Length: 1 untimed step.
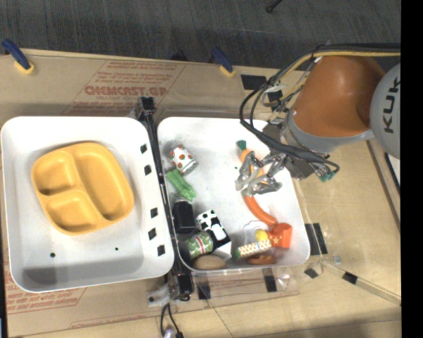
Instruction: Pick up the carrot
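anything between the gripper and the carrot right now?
No. In the camera view the gripper sits directly over the upper end of the carrot in the right bin; no other item lies between them. Contact can't be confirmed.

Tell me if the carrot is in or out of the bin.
In: the carrot lies on the right bin's floor, just below the gripper.

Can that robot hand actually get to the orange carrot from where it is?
Probably yes. The hand hangs in the right bin directly over the carrot, whose upper end lies under it. Nothing lies on top of the carrot; the other toys crowd only its lower end, near the red piece.
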{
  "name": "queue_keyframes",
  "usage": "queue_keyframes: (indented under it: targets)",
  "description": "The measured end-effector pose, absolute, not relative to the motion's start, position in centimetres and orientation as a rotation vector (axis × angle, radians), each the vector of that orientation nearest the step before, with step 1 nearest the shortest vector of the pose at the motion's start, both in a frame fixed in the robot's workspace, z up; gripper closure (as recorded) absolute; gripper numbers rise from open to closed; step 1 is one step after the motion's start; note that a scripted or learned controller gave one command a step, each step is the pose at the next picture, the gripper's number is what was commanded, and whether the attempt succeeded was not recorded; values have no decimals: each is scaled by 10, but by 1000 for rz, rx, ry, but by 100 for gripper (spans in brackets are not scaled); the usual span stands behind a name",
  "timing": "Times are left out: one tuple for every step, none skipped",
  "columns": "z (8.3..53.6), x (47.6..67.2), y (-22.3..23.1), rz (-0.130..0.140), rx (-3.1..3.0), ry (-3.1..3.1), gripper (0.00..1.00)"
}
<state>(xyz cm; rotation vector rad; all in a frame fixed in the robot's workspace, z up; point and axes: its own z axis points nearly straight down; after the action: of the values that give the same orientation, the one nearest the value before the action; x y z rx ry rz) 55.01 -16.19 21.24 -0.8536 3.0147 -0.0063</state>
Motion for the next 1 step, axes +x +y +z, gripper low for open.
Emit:
queue_keyframes:
  targets:
    - [184,641,-144,0,-1212,2895,100]
